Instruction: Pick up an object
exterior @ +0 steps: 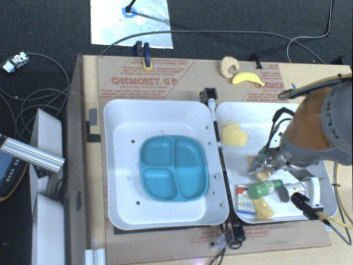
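The claw (259, 165) hangs low in the right bin (251, 114), over the clutter at that bin's near side, and whether it is open or closed I cannot tell, since the wrist hides it from above. Just beneath it lies a small tan piece (263, 175), the likeliest target, touching or almost touching a green bottle (266, 189) that lies on its side just nearer. A small printed card (244, 199) and a yellow wedge (264, 209) crowd the near left corner beside the bottle. A pale yellow round lump (234, 134) sits apart at the far left of the bin, with bare floor around it. To do this step well, I judge the claw should come straight down centred on the tan piece, with its jaws spread across the narrower side and clear of the bottle (a nudge would probably roll it). It should then close fully before any lift. If the tan piece is too hemmed in, the lone yellow lump looks the easier pick. The left bin (126, 148) carries a blue divided plate (174, 167), which is flat and poor to grip.
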Controlling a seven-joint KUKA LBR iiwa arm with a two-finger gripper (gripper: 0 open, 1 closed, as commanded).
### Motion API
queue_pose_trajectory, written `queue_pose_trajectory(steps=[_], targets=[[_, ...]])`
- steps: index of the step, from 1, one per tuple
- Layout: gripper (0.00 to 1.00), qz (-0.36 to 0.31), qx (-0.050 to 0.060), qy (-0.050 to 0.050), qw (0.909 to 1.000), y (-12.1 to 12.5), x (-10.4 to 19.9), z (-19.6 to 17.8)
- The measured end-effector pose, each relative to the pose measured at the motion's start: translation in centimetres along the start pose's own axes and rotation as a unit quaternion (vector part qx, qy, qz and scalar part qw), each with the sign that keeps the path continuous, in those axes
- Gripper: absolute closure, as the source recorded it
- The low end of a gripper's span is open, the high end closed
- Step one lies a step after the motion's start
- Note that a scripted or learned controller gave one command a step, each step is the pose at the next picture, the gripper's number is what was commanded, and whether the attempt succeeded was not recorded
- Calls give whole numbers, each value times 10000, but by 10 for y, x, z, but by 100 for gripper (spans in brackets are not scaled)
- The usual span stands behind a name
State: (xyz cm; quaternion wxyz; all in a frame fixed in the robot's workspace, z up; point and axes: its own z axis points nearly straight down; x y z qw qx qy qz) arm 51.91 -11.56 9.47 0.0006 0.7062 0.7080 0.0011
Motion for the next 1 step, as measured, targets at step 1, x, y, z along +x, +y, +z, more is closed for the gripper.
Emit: queue_pose_trajectory(steps=[1], targets=[[100,-9,-11,1,10000,37,76,-111]])
